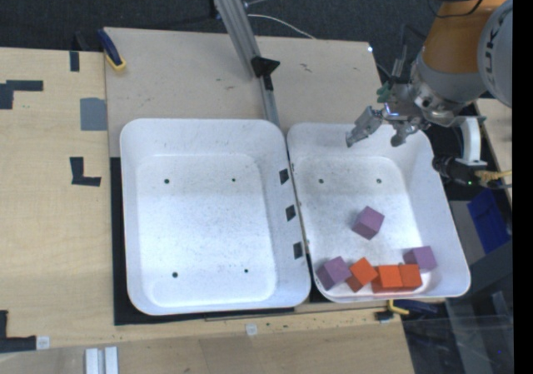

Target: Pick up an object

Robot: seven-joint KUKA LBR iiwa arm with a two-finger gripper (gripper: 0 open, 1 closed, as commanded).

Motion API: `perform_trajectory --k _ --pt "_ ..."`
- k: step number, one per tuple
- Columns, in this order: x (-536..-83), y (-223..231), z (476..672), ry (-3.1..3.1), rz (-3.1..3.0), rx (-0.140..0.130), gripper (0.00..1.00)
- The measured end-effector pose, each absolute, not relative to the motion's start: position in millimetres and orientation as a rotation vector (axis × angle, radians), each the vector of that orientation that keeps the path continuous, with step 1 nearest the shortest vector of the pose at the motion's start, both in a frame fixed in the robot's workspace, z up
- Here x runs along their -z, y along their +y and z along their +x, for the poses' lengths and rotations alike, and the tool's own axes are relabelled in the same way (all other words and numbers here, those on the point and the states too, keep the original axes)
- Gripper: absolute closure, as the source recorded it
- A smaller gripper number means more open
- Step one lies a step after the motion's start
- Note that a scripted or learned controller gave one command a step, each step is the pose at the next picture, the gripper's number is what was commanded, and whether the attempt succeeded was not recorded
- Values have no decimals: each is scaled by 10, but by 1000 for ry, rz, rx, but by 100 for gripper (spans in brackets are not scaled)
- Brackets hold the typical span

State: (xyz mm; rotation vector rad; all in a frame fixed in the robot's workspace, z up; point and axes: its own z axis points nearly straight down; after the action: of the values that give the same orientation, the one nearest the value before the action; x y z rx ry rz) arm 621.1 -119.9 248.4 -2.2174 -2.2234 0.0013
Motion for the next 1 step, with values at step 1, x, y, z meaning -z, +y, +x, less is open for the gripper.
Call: perform_trajectory --k 1 --pt "-1550 -1447 5560 -2211 -2217 -13 0"
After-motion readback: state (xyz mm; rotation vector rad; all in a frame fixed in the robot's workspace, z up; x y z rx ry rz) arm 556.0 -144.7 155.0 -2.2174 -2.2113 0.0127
